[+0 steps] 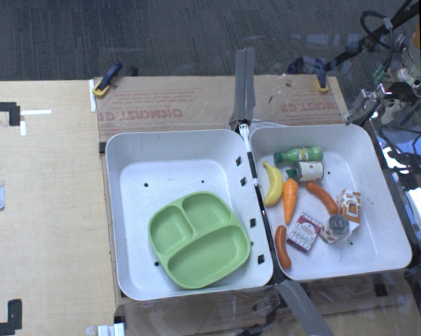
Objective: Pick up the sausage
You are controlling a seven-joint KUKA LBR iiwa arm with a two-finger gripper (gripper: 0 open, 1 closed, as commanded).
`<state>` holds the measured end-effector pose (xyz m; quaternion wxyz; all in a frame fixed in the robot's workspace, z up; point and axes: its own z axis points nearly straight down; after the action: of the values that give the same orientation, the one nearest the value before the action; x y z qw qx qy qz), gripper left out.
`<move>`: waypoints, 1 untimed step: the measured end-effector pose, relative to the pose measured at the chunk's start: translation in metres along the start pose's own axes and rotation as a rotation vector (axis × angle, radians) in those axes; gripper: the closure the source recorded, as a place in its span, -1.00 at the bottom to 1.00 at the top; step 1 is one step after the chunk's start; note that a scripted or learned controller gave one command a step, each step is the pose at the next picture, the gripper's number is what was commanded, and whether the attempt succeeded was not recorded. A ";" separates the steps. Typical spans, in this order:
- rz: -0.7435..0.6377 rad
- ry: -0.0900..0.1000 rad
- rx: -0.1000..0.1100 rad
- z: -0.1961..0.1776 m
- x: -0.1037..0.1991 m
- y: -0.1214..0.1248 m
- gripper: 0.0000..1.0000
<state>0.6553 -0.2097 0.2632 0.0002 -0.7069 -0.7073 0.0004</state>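
Jaws' state could not be told amid the gear at upper right; sausage (281, 246), lower left of the right bin (382, 261), likely light, smooth, best gripped mid-length.

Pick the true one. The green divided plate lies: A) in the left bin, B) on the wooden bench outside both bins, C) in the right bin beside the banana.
A: the green plate sits in the left bin, while the banana lies in the right bin.
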 end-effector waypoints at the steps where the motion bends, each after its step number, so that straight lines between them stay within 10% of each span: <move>1: -0.153 -0.002 0.000 -0.026 -0.013 -0.028 -1.00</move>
<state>0.6277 -0.2223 0.2890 -0.0005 -0.6510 -0.7591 0.0008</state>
